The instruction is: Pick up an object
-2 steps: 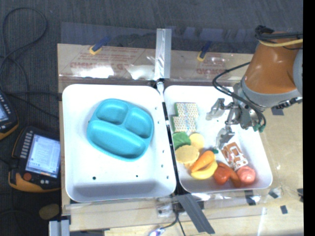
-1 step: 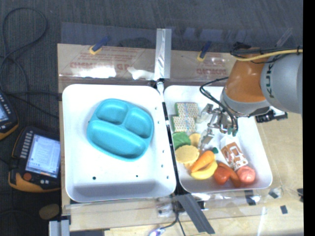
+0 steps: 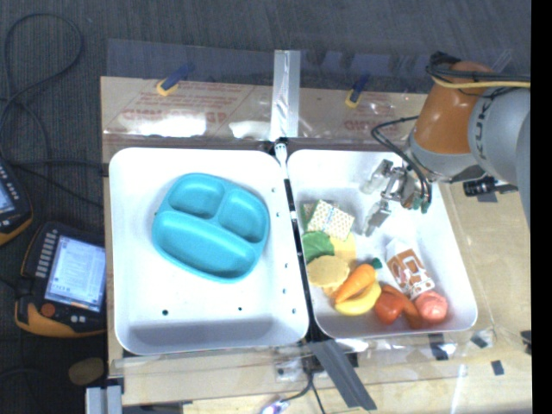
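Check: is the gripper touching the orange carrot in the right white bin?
Apart. In the camera view the gripper hangs over the upper part of the right white bin, with bare bin floor between it and the orange carrot lower down.

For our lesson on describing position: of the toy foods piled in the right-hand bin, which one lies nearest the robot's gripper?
The checkered packet, pale with green and yellow squares. It lies at the pile's upper end, just left of the gripper, while the carrot, banana and tomato sit lower.
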You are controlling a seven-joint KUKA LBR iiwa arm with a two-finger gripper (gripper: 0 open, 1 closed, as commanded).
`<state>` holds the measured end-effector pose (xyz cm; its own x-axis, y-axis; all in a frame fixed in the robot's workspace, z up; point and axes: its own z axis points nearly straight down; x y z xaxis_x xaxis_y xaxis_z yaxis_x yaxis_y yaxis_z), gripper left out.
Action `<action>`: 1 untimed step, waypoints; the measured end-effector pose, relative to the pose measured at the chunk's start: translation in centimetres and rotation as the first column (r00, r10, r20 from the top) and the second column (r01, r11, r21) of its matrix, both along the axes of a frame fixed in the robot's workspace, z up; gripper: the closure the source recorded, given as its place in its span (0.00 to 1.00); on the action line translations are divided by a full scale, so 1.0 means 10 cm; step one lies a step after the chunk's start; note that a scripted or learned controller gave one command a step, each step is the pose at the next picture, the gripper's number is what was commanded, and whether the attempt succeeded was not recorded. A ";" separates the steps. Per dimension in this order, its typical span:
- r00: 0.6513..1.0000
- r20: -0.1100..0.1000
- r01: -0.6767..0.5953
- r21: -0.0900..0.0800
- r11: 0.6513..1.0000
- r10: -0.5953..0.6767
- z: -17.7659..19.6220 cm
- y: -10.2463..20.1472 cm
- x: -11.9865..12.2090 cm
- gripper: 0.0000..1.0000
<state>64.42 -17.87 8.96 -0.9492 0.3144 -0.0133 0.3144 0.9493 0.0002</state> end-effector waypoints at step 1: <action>0.996 -0.006 -0.094 -0.001 0.996 0.094 0.00 -0.45 0.13 0.00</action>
<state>65.73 -22.36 8.91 -0.9745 0.2241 -0.0077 0.2241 0.9746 -0.0025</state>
